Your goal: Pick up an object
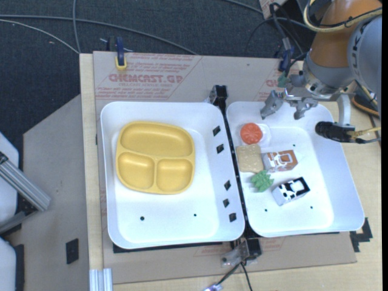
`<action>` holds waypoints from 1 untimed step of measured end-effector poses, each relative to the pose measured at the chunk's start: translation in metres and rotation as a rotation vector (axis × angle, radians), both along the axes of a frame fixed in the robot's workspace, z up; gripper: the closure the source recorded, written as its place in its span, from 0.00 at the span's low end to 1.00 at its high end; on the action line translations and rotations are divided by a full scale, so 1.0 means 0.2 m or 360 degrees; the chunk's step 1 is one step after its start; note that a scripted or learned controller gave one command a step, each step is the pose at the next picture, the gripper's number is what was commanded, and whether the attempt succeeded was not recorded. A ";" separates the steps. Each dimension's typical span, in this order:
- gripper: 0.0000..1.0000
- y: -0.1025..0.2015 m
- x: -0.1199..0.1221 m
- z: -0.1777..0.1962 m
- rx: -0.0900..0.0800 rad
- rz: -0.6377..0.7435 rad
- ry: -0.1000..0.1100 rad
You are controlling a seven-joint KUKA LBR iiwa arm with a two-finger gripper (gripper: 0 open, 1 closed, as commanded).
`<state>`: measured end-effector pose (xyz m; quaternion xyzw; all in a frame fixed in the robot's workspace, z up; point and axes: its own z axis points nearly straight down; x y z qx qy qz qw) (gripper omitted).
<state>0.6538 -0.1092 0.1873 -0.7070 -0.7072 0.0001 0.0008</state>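
My gripper [285,108] hangs over the back edge of the right bin [339,180], fingers spread open with nothing between them. Just in front of it and slightly left lies a red round piece [251,133]. Below that sits a tan square slice [248,159], with a brown and white packet [281,160] to its right. A small green leafy piece [262,180] lies nearer the front, next to a black and white block [290,190]. All these things rest on the bin floor, apart from the gripper.
The left bin [206,217] holds a yellow three-compartment plate [156,156]. A black divider with clips [227,162] runs between the two bins. The right half of the right bin floor is bare white.
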 end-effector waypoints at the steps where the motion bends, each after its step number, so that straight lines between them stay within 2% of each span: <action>1: 0.00 0.00 -0.01 -0.21 0.0000 0.0000 0.0007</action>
